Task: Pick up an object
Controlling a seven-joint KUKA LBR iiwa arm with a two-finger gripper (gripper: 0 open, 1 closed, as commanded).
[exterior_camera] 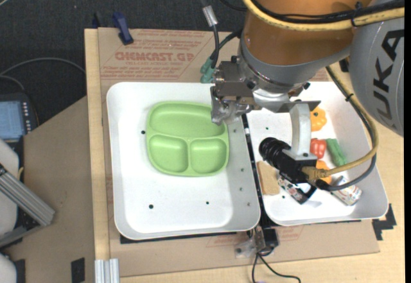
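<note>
Tray (186,140) rim sits just under your gripper (221,111); jaw state unclear, so descend squarely onto it.

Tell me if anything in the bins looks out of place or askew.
Nothing looks spilled or broken. The green tray lies flat in the left bin, turned slightly askew to its walls. The right bin holds a loose jumble of small items, piled unevenly.
</note>
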